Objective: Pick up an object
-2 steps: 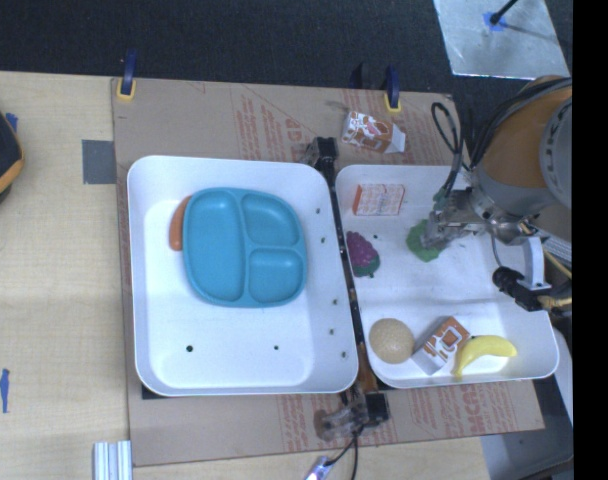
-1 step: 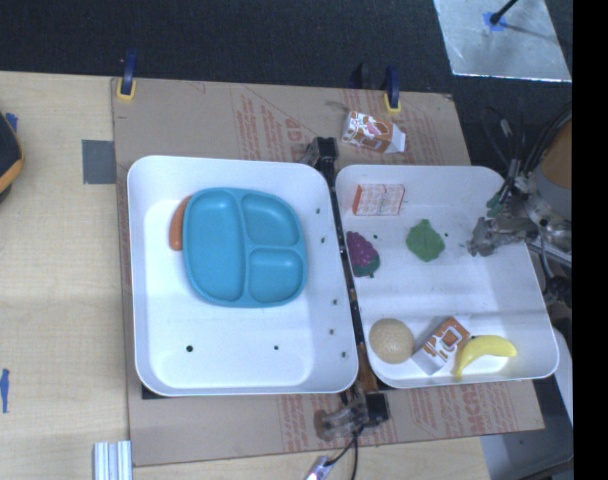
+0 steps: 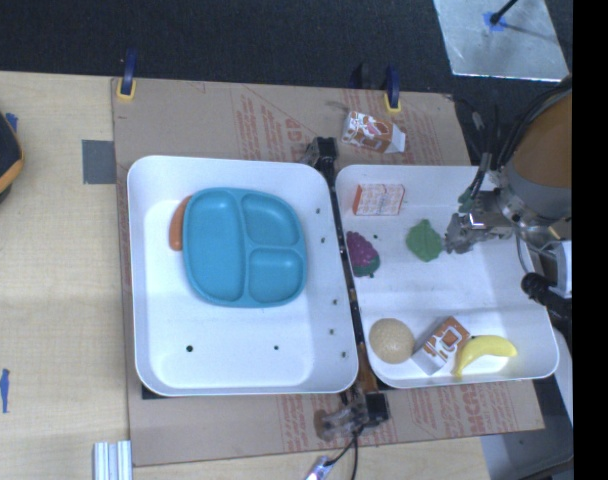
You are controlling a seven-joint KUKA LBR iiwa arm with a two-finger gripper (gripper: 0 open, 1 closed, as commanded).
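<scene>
One lumpy green toy [image 3: 422, 240] sits just beside your claw [image 3: 458, 236], with bare floor of the right bin [image 3: 464, 288] below; you cannot tell the claw's opening.

Right white bin [image 3: 504, 278]: bare floor through the middle, open to approach from above. Obstacles: orange-and-white carton [image 3: 378, 200] at the far left corner, purple grape cluster [image 3: 362, 252] on the left wall, green leafy piece [image 3: 423, 240] just beside the pincer [image 3: 456, 238]. Near edge crowded: beige round bun [image 3: 391, 339], small orange-and-white box [image 3: 441, 344], yellow banana [image 3: 485, 352].
</scene>
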